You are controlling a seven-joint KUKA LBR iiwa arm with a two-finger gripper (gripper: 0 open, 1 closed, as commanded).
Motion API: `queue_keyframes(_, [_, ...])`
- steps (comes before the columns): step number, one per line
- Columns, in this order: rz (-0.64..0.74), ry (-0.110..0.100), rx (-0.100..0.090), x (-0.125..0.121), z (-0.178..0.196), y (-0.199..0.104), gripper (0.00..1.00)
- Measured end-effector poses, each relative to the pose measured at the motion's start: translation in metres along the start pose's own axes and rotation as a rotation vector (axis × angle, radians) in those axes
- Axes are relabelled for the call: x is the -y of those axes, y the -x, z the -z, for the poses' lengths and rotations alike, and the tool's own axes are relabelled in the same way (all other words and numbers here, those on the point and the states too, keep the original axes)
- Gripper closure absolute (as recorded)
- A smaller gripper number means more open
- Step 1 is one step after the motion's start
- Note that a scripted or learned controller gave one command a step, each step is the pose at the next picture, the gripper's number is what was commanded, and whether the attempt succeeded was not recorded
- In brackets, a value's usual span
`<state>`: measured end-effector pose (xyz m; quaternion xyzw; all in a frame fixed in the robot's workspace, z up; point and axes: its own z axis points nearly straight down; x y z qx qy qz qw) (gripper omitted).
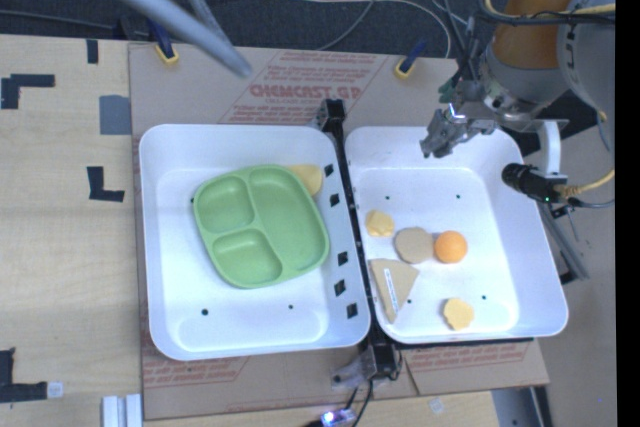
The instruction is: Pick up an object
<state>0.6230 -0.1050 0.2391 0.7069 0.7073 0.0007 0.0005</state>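
Cardboard-covered worktop (300,85) carries both bins. We cannot tell the gripper (440,143) state; the orange ball (451,247) looks light, smooth: grasp across its middle.

Open floor beside clustered food pieces (415,260)

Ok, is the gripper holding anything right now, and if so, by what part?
Nothing is held. The gripper hangs over the far edge of the right bin, and nothing shows between its fingers. The orange ball lies in the bin, apart from it.
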Motion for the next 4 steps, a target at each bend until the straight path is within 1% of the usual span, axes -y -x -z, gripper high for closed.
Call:
queue_keyframes(1, [0.003,-0.004,0.000,0.016,-0.013,-0.050,1.00])
queue_keyframes(2, [0.005,-0.004,-0.001,0.034,-0.004,-0.100,1.00])
queue_keyframes(3, [0.005,-0.005,0.000,0.047,-0.004,-0.143,1.00])
queue_keyframes(4, [0.004,-0.006,0.001,0.074,-0.017,-0.190,1.00])
